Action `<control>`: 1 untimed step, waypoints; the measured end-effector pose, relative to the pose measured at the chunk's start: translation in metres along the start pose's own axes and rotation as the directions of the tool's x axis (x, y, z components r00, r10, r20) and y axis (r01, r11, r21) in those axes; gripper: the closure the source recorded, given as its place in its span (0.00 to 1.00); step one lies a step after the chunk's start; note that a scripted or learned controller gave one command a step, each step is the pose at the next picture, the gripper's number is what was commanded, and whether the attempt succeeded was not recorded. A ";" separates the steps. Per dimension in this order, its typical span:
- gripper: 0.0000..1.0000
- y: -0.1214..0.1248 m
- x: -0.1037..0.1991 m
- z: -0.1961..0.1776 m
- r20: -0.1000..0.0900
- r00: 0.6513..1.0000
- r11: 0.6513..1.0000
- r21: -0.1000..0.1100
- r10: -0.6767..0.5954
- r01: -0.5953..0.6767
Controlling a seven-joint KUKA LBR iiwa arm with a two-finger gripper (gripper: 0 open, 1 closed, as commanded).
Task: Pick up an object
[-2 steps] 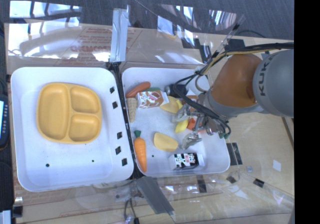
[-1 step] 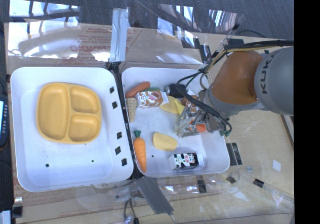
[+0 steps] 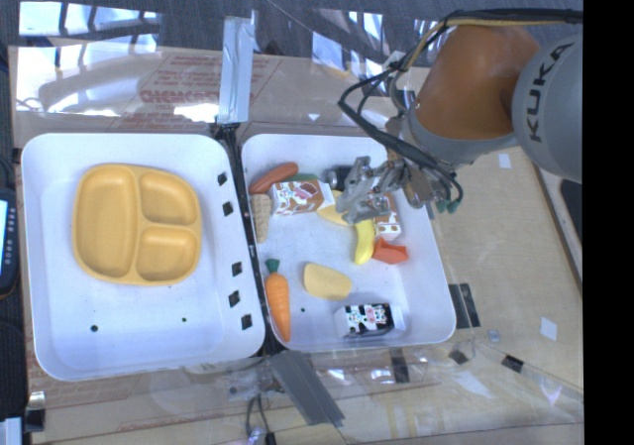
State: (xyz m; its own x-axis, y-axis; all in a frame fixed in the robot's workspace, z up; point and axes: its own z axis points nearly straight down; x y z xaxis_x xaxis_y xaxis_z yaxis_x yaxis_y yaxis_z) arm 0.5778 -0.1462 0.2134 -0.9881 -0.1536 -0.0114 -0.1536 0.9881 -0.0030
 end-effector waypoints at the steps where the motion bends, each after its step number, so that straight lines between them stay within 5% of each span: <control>1: 1.00 0.034 -0.077 0.014 -0.010 0.988 0.988 -0.002 0.152 -0.152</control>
